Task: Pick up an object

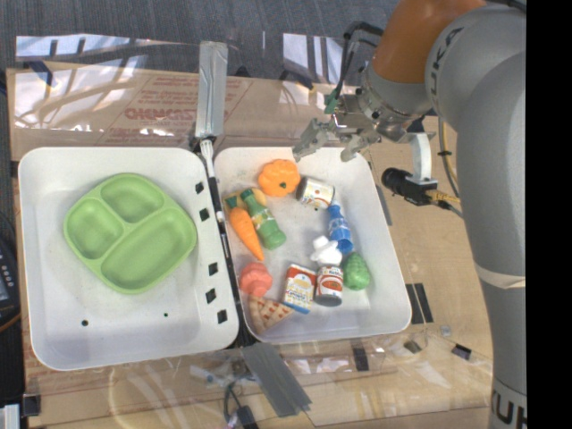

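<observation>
Above the right bin's far edge, the gripper hangs with fingers spread, grasping nothing; the orange pumpkin lies just below it, beside a small can.

Toys crowding right bin; bare floor beside green plate.

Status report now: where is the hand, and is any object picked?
Hand open, above right bin's far edge, holding nothing. Toy pumpkin nearest, just below. Nothing in the way.
</observation>
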Motion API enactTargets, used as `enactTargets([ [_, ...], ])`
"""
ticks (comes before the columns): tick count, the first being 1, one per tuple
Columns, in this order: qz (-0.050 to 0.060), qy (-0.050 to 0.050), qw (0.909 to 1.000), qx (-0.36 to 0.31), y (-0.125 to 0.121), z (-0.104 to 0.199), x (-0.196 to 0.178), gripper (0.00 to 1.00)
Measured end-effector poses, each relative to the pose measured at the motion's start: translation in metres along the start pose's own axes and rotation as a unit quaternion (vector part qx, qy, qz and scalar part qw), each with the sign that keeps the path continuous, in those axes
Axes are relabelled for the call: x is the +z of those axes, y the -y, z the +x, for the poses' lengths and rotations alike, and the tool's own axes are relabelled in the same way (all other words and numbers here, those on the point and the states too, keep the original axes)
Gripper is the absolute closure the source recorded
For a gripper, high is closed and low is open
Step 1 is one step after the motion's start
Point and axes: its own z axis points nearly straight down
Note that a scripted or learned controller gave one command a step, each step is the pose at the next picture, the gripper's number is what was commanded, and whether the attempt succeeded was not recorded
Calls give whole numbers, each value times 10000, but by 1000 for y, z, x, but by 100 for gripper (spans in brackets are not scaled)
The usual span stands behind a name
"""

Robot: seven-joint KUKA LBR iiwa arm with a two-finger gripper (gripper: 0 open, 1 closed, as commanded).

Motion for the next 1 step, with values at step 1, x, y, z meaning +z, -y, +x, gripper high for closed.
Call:
enactTargets([
  [1,10,-2,9976,686,91,-29,49,0],
])
